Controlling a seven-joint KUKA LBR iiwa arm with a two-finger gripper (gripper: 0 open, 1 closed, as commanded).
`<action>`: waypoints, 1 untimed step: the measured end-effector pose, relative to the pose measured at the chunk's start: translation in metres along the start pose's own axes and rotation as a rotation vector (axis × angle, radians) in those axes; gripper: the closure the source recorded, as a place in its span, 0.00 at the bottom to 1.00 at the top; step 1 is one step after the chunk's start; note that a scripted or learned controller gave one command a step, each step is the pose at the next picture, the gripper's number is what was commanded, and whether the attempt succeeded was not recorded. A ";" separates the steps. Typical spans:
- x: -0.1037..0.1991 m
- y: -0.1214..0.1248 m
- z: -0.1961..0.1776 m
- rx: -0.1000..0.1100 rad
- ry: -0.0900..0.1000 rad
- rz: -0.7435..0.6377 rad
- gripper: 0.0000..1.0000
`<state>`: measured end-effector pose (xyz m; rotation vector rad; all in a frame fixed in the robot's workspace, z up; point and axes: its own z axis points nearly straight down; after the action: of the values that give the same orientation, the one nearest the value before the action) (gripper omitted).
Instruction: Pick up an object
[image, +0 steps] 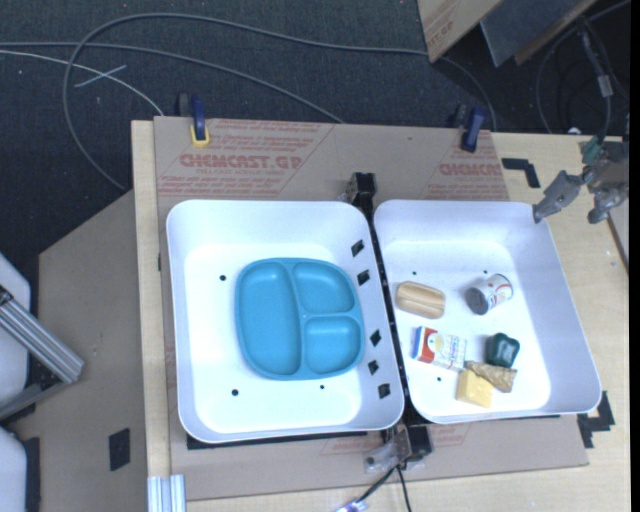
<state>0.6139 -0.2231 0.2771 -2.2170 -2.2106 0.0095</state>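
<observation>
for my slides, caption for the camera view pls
Gripper open above right bin holding five small objects; blue divided plate in left bin.

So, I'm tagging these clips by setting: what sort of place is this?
Probably a robotics lab bench: two white bins clamped to a labelled board, a gripper reaching in at the right, loose cables on dark carpet.

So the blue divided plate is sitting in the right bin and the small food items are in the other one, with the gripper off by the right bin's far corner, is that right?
Not quite. The camera view shows the blue divided plate in the left bin, not the right. The small food items, among them the bread roll and the can, lie in the right bin. The gripper is by that bin's far corner, as you said.
</observation>
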 end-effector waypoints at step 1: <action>0.001 0.002 -0.007 -0.012 -0.003 -0.003 0.00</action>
<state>0.6161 -0.2224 0.2841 -2.2208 -2.2220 -0.0002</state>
